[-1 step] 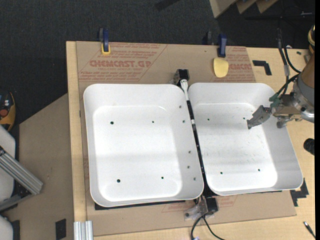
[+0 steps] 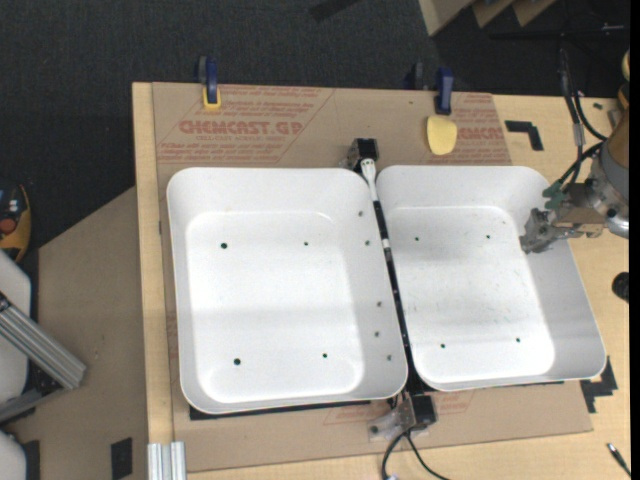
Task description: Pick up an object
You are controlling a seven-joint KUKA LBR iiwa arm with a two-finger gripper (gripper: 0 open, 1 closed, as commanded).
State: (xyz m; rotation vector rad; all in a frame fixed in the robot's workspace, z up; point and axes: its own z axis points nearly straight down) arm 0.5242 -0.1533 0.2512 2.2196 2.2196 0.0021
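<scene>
I see no loose object to pick in either bin from my feed. The right bin [image 2: 480, 368] shows me bare white floor with a few small dark dots, and I take it as my landmark. The tool [image 2: 538, 230] sits at that bin's right rim, toward the far corner, low over the sloping wall. Nothing is visible between its tips, and at this size I cannot tell whether it is released or clenched. Cables [image 2: 578, 138] run up from it toward the right.

The left bin [image 2: 260, 368] lies just beside the right bin, their rims touching along a dark seam. A black clip [image 2: 363, 153] sits at the far end of that seam and another clip [image 2: 412, 413] at the near end. Beyond the right bin's far rim a pale yellow clamp pad [image 2: 441, 134] rests on the brown board [image 2: 300, 118], which covers the worktop [image 2: 615, 408] under both bins.
</scene>
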